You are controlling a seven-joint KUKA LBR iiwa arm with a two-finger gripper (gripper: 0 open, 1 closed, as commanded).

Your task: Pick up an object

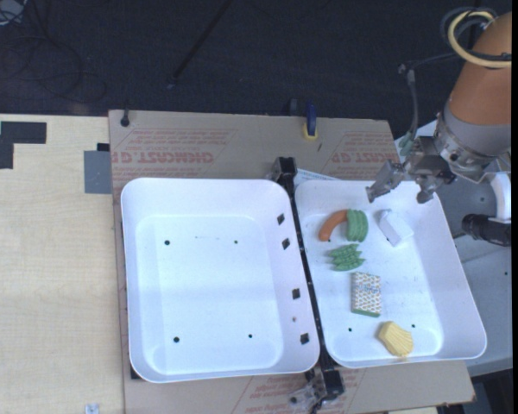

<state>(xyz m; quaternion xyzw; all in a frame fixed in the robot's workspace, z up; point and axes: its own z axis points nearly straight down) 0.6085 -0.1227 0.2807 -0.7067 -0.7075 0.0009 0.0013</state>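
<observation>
Gripper (407, 182) hangs over right bin's (466, 309) far edge, jaws released, holding nothing. White block (394, 228) lies just nearward, long axis slanted toward the near right corner.

Six small objects lie in the right bin (449, 317). At about twelve o'clock an orange curved piece (331, 224) touches a green ribbed piece (357, 225); a white block (394, 228) lies tilted at two o'clock. Near the centre is a green pod-like toy (346, 256), below it a flat patterned rectangle (366, 293), and at six o'clock a yellow corn-like lump (396, 339)
</observation>
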